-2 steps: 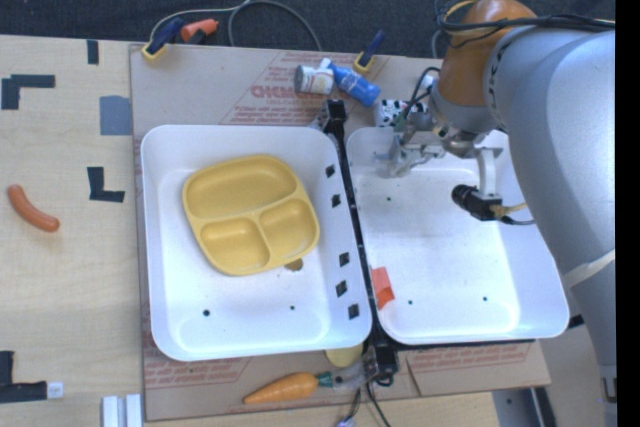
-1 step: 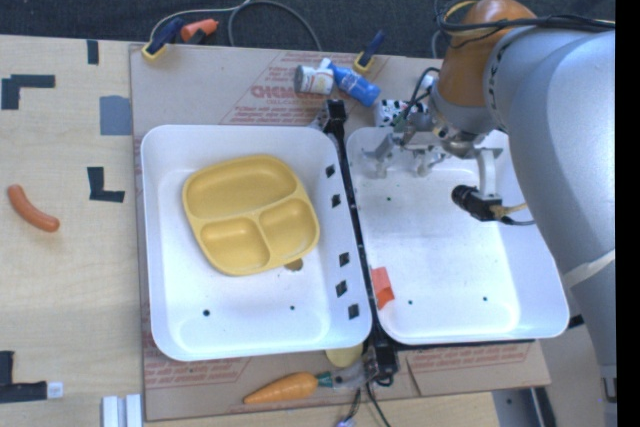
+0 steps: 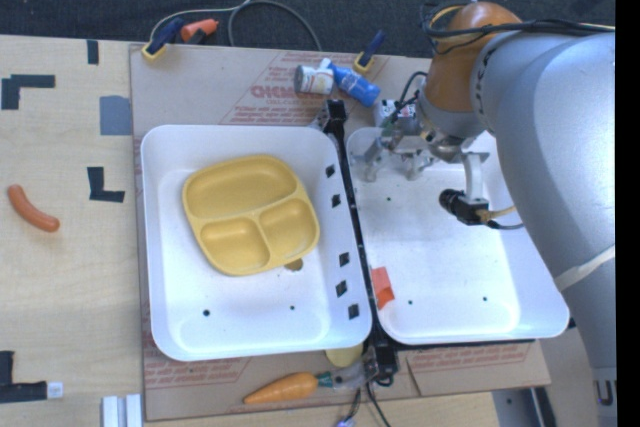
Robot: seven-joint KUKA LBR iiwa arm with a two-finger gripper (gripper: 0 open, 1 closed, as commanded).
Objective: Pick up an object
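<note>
With the hand (image 3: pixel 388 158) hanging over the upper left corner of the right bin (image 3: pixel 450 280), close beside the wall shared with the left bin (image 3: pixel 240 320), easy to foresee a miss. Cannot tell from this slant the opening of the hand, wide or narrow; nothing seen held in it. Nearest candidate for picking: a small orange piece (image 3: pixel 381 287), lying in the right bin, lower in the frame than the hand and touching that same shared wall. Risky to grasp, as a judgement: so near the wall, likely to leave no room on one side of the hand, or to be pushed along the wall instead of being caught. Other candidate: a yellow plate (image 3: pixel 250 213) with three compartments, lying flat in the middle of the left bin, compartments bare. Also difficult: broad and shallow, probably graspable only at the rim, and likely to tilt or slip out when lifted by one edge. Just beside the lower right edge of the plate, a small brown bit (image 3: pixel 293 265), partly hidden, not possible to identify. Outside the bins, at the bottom of the frame on the worktop (image 3: pixel 60 315), a carrot (image 3: pixel 285 387).
</note>
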